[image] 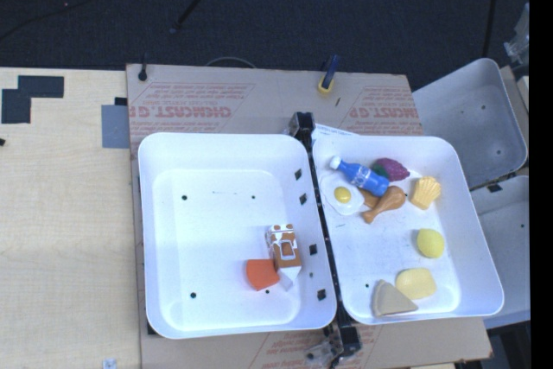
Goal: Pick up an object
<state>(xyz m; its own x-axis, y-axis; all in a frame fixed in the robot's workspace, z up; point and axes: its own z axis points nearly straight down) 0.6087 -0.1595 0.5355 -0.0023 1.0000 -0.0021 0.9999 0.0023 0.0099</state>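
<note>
The left bin (173, 186) holds an orange block (262, 274) and a small white and brown carton (283, 246), close together near its right wall. In the right bin (467, 272) lie a blue bottle (363, 177), a purple piece (391, 168), a toy fried egg (344, 196) and a brown drumstick (384, 203) at the far end. A ridged yellow piece (425, 192) and a yellow lemon (430, 243) lie toward the right wall. A pale yellow lump (416, 282) and a beige wedge (391, 299) rest at the near end.
Both bins sit on a cardboard sheet (225, 104) with a yellow clamp (327, 82) at its far edge. A grey metal plate (471, 117) lies right of the bins. Light wooden bench top (60, 229) stretches to the left.
</note>
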